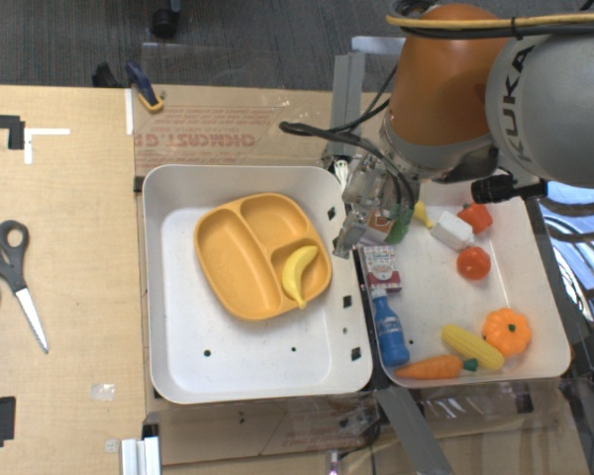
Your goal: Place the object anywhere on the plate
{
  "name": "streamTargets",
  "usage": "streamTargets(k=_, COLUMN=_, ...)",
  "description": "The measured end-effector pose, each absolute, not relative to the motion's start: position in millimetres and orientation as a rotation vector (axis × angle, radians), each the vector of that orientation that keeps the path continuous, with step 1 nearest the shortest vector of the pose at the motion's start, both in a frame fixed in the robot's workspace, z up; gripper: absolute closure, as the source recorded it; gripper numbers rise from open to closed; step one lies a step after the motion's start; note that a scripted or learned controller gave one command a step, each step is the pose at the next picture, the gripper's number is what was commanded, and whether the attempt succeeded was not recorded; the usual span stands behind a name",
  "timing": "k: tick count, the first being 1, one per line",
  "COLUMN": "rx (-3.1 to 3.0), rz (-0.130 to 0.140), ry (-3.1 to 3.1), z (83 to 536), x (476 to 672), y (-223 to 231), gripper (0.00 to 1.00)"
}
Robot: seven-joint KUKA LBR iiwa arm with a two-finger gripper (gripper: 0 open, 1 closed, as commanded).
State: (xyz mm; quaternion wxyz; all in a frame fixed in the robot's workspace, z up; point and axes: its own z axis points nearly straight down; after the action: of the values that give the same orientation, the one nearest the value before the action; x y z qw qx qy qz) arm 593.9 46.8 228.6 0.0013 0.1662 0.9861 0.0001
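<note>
The banana (299,271) lay in the lower right compartment of the yellow plate (240,255), centre of frame, inside the left bin (178,364). The jaws (361,228) hung just right of the plate; their state could not be told.

Bright, even overhead light. Soft, short shadows under the plate (262,255) and along the left bin's (168,364) walls. Mild glare on the arm's (455,77) orange band. Focus sharp throughout; slight softness toward the far floor (228,18).
</note>
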Motion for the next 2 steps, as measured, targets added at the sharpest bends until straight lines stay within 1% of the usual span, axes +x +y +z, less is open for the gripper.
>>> streamTargets(k=1, rx=0.521, rz=0.0, ry=3.093, z=238, x=594.9, y=47, gripper=1.0)
streamTargets(k=2, rx=0.056, rz=0.001, ry=3.139, z=197, x=599.2, y=137, gripper=1.0)
